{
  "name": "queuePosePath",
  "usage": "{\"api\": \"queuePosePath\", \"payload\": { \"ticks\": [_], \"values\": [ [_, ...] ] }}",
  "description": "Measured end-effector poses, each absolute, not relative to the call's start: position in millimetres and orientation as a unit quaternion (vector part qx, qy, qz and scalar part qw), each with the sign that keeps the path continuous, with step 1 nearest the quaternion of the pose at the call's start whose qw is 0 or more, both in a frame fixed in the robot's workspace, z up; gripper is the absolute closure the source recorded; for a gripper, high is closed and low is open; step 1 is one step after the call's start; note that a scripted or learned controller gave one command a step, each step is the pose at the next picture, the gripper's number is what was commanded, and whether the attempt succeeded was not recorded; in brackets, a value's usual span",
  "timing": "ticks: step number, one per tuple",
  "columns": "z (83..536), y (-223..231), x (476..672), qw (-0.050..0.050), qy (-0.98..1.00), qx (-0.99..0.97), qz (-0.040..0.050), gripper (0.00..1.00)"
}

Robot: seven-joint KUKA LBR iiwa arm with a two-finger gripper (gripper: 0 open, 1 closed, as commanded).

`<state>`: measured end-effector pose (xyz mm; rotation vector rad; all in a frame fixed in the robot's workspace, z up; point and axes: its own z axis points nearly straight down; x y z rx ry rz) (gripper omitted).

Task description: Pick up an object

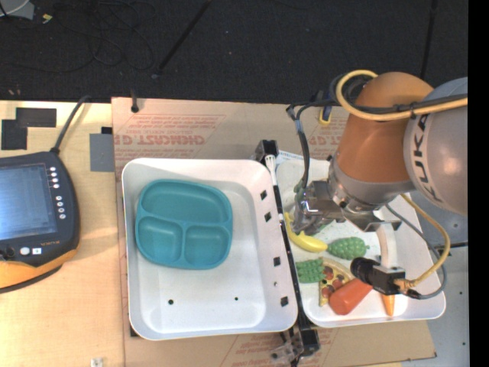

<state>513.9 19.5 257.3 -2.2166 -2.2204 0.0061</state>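
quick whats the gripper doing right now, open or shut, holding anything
gripper: cannot be told; it hangs low in the right bin just above the banana.

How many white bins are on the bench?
2. The left bin holds a teal divided plate. The right bin holds toy foods, with the arm above it, so part of that bin is hidden.

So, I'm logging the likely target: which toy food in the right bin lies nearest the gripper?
The yellow banana, just below the gripper; the green pieces and red pepper lie farther.
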Motion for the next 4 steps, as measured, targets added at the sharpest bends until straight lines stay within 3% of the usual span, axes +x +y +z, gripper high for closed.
{"api": "queuePosePath", "payload": {
  "ticks": [1, 2, 3, 4],
  "values": [
    [315.2, -17.6, 492.6, 0.0, -0.707, -0.708, 0.001, 1.0],
    [262.9, 56.4, 474.7, 0.005, -0.709, -0.705, 0.0043, 1.0],
    [265.3, 53.5, 475.7, 0.002, -0.708, -0.706, 0.0035, 0.0],
    [180.0, -27.3, 510.2, 0.004, -0.705, -0.709, 0.0059, 0.0]
  ]
}}
